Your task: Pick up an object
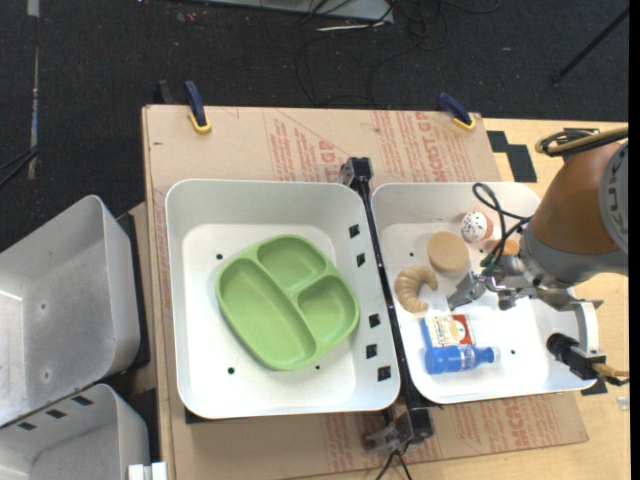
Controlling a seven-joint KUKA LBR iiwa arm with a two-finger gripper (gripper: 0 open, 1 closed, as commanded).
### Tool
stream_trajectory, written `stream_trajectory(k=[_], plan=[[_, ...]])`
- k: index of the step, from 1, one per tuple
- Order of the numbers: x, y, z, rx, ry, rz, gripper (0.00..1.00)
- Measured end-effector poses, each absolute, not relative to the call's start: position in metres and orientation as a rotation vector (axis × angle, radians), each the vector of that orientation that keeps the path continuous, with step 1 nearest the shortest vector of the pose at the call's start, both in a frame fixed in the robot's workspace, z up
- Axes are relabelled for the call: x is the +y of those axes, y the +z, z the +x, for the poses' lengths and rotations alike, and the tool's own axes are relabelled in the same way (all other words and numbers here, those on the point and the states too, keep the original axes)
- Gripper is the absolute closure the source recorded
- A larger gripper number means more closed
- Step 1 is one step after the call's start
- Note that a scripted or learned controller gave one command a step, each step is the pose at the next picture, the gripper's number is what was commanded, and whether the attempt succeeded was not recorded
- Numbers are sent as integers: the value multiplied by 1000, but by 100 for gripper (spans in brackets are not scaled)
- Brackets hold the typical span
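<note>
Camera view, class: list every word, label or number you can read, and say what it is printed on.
Red print on the brown board under the bins: upside down and mirrored, too faint to read.
Label on the blue bottle: too small to read.
Red and white packet: print too blurred to read.
</note>
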State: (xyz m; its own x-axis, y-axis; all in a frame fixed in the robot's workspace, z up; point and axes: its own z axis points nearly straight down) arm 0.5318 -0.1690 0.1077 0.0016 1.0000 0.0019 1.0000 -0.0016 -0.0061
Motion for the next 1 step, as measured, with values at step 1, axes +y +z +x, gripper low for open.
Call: stream_trajectory(k=[1], plan=[[-168, 91, 532, -2218, 2, -2221, 0]])
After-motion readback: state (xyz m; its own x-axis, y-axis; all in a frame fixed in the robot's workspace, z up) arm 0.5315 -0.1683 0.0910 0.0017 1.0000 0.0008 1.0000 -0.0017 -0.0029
